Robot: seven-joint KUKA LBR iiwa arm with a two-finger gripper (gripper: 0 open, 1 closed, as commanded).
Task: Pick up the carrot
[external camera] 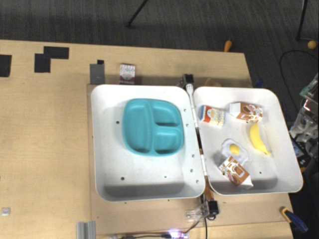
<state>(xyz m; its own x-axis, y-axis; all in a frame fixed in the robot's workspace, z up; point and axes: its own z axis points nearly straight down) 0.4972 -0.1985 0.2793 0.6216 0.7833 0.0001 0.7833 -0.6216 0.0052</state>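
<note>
The right bin [279, 183] holds a yellow banana [258, 138], a fried-egg toy [234, 150] and three small cartons: a white and blue one [213, 115], a brown and white one [245, 112] and another brown and white one [236, 172] near the front. A small orange object [228, 45] lies at the bench's far edge, beyond both bins; I cannot tell what it is. Grey metal hardware [305, 116] pokes in at the right edge, outside the right bin.
The left bin [107, 178] carries a teal divided plate [152, 126]. A small printed box [127, 73] and a grey block [97, 72] stand behind the left bin. Black clamps [188, 79] sit where the bins meet. Another orange ball [312, 44] lies on the floor.
</note>
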